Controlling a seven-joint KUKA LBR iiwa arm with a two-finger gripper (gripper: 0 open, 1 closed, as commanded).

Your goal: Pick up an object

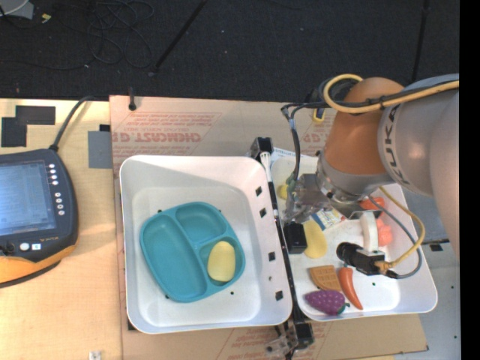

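Crowding right bin (420, 295) left wall: pincer (304, 208) amid toys; left bin (150, 178) roomier.

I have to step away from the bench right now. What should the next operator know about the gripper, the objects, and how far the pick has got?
Gripper: low over the right bin, near its left wall; finger state unreadable, nothing visibly held.
Right bin holds purple grapes, a carrot, a cracker, a yellow piece and a black block.
Left bin: teal divided plate with a yellow item on it.
Done: nothing lifted. Left: grasp and lift one object.
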